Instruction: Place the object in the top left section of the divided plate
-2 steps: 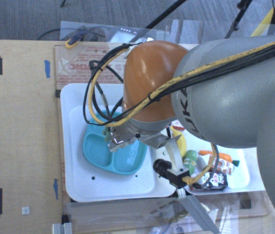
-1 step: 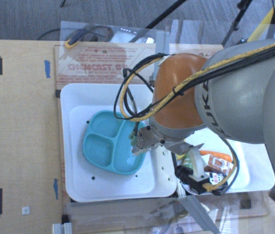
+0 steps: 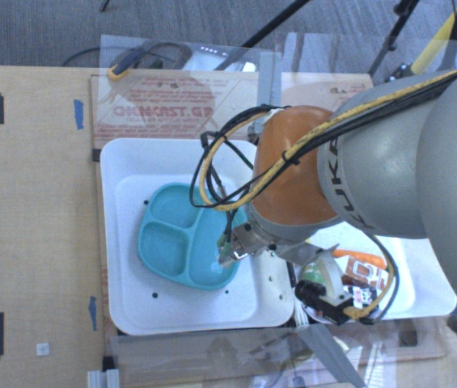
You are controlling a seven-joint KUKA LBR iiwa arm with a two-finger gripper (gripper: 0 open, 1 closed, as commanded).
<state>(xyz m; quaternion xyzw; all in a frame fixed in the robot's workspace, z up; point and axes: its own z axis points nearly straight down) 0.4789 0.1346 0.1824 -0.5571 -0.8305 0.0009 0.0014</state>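
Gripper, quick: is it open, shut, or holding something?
Gripper: cannot be told; it sits at the blue divided plate's right edge.

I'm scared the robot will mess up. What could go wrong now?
1. The hand hangs at the right edge of the blue divided plate, far from its top left section, so a drop here might land in the wrong section.
2. The big arm hides much of the right bin, so things there are hard to check.
3. Loose cables dangle above the plate and might snag.
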